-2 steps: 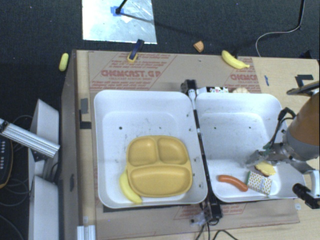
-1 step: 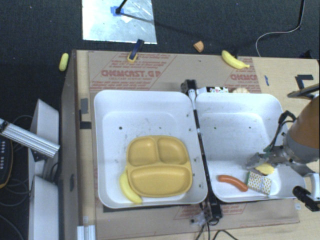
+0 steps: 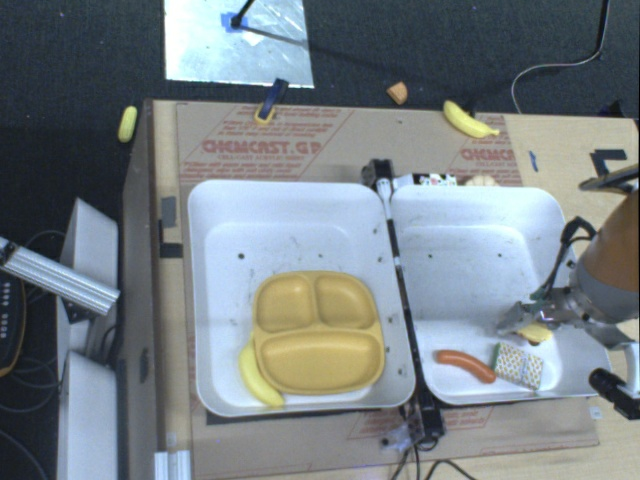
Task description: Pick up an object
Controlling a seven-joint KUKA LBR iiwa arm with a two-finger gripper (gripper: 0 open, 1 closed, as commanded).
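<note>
Small yellow piece (image 3: 537, 334) sitting between spread fingers (image 3: 512, 320) of gripper (image 3: 530, 320); patterned packet (image 3: 518, 365) and orange sausage (image 3: 465, 365) lying just below.

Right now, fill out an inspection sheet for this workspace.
Surface: bench bearing left bin and right bin.
Job's things: hot dog, patterned block and a small yellow piece in the right bin.
Clutter: yellow divided plate and banana in the left bin; second banana on the bench.
Grippers: gripper low in the right bin, at the yellow piece.
Cables: white cable on the floor.
Surroundings: shiny sheet on dark floor.
</note>
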